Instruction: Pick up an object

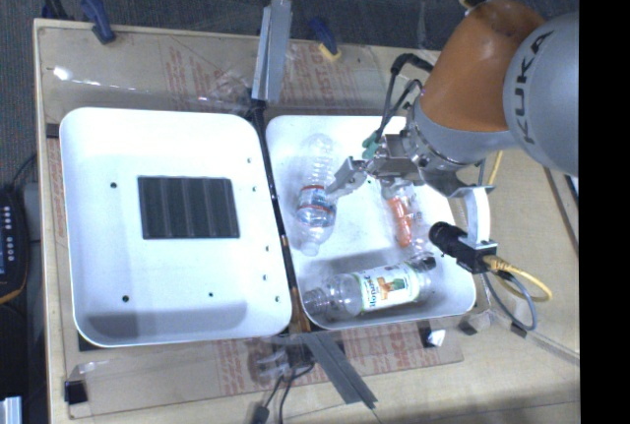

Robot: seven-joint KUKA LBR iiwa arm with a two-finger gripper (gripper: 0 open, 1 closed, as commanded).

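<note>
Hovering over the right bin [285, 142] is the claw [379, 171], its opening not discernible and nothing seen in its grasp | clear bottle [314, 196] lies just beside the claw, to its left | labelled bottle [369, 291] lies below it | orange object [402, 218] just beneath it | left bin [89, 215] well apart

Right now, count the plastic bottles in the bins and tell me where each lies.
2, both in the right bin: one clear bottle near its left wall, one labelled bottle along the near wall. The arm may hide others.
</note>
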